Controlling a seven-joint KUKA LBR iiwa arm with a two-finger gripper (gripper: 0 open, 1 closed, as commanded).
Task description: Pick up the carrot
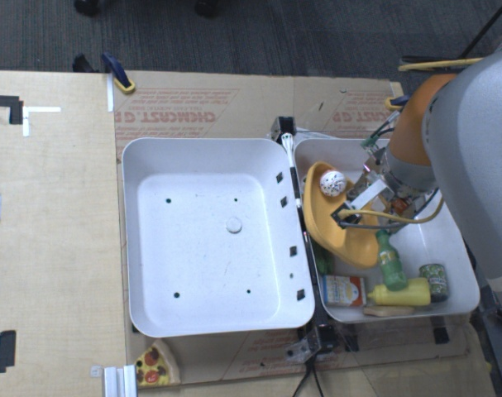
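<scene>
My gripper hangs low over the upper middle of the right bin, under the orange-banded wrist. A small orange-brown bit shows just below the wrist; I cannot tell whether it is the carrot. Close to the left of the gripper lies a big yellow curved dish with a white speckled ball in its upper end. The wrist hides the fingers.
The front of the right bin holds a green bottle, a yellow piece, a dark can and a small red-and-white carton. The left bin lies beside it. A toy pizza slice lies on the bench.
</scene>
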